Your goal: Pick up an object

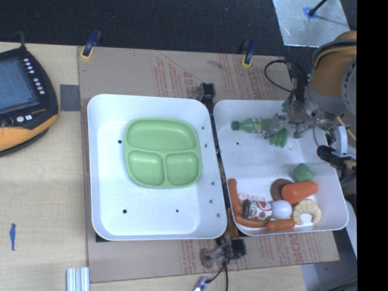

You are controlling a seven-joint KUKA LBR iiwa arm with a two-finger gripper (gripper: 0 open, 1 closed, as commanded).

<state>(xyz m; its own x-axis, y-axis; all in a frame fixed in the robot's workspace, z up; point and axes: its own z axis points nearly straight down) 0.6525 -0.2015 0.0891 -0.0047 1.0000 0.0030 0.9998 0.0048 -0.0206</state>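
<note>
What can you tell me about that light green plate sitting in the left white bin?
The green plate is a pale, matte tray, plastic by the look of it, with rounded corners and three hollows: one wide section along its far side and two smaller ones nearer the camera. It lies flat, right way up, near the middle of the left bin, slightly turned. All three sections look bare.

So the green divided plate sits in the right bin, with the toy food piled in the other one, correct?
Not quite. The camera view shows the green divided plate in the left bin, not the right one. The toy food, such as the carrot and the green bottle, lies in the right bin, where the gripper also reaches.
</note>
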